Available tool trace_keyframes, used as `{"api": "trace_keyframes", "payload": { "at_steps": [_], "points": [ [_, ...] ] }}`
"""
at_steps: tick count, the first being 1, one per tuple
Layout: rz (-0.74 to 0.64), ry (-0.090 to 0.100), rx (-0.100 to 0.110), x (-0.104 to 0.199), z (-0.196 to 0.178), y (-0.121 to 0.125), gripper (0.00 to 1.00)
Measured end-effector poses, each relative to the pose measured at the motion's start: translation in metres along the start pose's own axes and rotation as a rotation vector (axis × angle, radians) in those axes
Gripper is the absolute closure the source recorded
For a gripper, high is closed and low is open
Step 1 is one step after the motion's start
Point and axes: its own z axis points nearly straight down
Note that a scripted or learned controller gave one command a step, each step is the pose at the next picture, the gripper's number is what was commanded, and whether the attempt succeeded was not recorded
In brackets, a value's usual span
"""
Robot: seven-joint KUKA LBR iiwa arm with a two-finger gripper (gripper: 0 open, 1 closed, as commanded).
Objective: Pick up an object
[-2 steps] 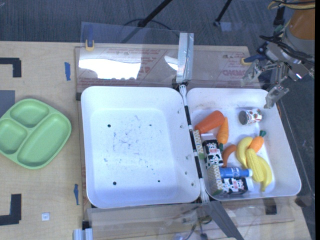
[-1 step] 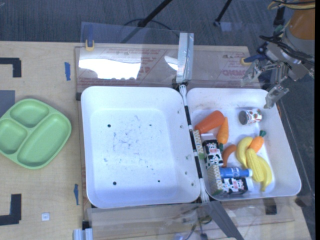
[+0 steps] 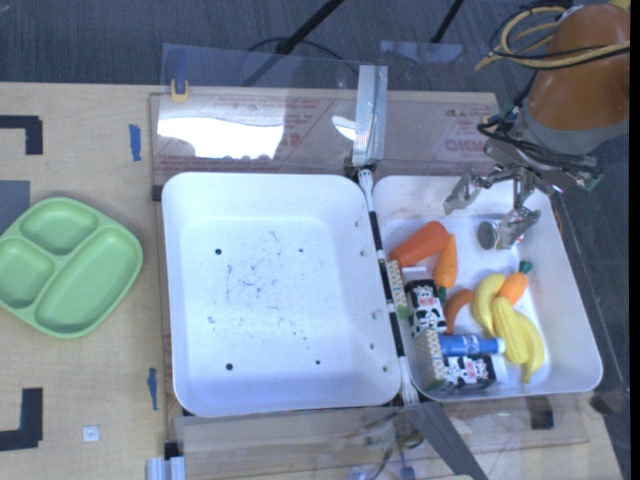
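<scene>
Hovering with fingers spread and nothing between them, the grey two-finger gripper (image 3: 490,198) hangs over the right white bin (image 3: 578,368); long orange plastic carrot (image 3: 418,243) lies just beside it, camera-leftward, axis slanting toward it.

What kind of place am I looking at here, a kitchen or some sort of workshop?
Probably a robotics lab bench, not a kitchen: a grey-and-orange robot arm hangs its claw over a shallow white bin of plastic toy food, and a green divided plate sits on the plywood.
</scene>
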Motion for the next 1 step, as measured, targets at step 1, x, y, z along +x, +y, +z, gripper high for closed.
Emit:
{"api": "trace_keyframes", "payload": {
  "at_steps": [1],
  "points": [
    [-0.259,-0.006,0.009,-0.0138,0.0666,0.0239,0.0]
  ]
}}
